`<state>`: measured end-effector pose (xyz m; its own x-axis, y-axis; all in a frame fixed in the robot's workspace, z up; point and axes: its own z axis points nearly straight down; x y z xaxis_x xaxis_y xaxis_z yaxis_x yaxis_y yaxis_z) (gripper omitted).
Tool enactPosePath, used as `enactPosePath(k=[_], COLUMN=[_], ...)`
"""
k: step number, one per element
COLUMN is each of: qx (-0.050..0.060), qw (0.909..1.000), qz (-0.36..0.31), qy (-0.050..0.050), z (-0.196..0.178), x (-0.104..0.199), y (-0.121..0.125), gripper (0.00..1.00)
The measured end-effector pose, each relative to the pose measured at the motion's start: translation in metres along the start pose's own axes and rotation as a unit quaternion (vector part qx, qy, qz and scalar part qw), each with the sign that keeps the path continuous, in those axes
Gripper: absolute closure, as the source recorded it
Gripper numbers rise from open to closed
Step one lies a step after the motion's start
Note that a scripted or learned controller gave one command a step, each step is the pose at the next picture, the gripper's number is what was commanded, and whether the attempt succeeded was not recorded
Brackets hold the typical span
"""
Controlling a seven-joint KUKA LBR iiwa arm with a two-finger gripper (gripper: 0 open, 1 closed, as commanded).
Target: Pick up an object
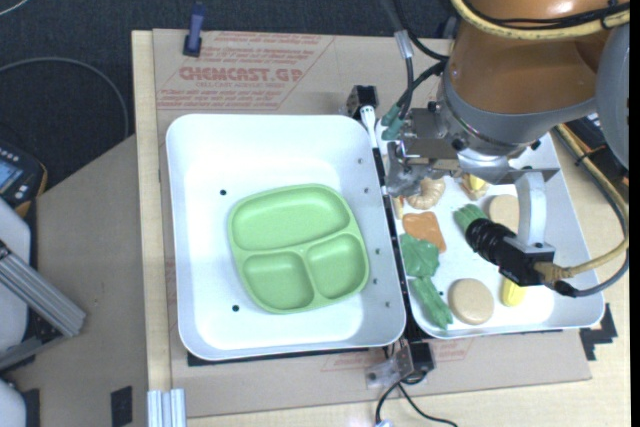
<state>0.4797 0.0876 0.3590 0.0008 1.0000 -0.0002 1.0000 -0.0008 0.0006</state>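
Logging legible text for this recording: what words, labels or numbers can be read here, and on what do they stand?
"CHEMCAST GP": large red print on the brown paper-faced board under the two bins, behind the left bin.
Smaller red lines above and below that word on the board: too small to read.
Faint red print on the board's front edge: blurred, unreadable.
No text can be made out on the green divided plate or the arm.

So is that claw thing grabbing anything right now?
Gripper: low over the top left corner of the right bin, near the toy food; whether it holds anything cannot be told from this view.
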Motion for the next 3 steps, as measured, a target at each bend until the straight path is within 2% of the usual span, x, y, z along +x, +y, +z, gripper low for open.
enactPosePath(k=[1, 2, 3], qx=[-0.001, 0.002, -0.004], qw=[1.0000, 1.0000, 1.0000], qz=[0.000, -0.001, -0.001], qy=[0.000, 0.000, 0.001], z=[-0.010, 0.009, -0.066], x=[0.000, 0.007, 0.007], y=[0.001, -0.001, 0.000], gripper=[1.00, 1.00, 1.00])
